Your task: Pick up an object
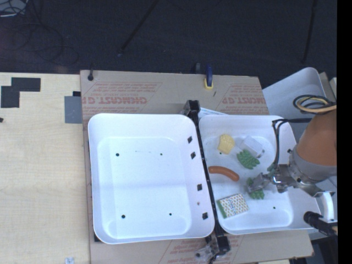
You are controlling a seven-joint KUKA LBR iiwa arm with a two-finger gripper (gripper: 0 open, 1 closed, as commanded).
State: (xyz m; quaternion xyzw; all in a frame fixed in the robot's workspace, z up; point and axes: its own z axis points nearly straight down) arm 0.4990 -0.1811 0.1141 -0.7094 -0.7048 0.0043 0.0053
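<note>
My gripper (270, 180) reaches in from the right, low over the right bin (286, 220). It sits right against a dark green leafy piece (256, 187) on the bin floor. I cannot make out whether the piece is gripped. An orange sausage (224, 172) lies just left of it. A lighter green bumpy piece (247, 159) rests behind it. A yellow corn-like chunk (225, 143) and a clear whitish item (253, 145) lie at the back. A small patterned green-and-white packet (232, 205) lies near the front.
The left bin (99, 147) stands beside the right one, with a black clip strip (199, 164) along the shared wall. Both rest on a cardboard sheet (159, 95) on the pale bench. The arm's grey and orange body (319, 147) overhangs the right bin's right side.
</note>
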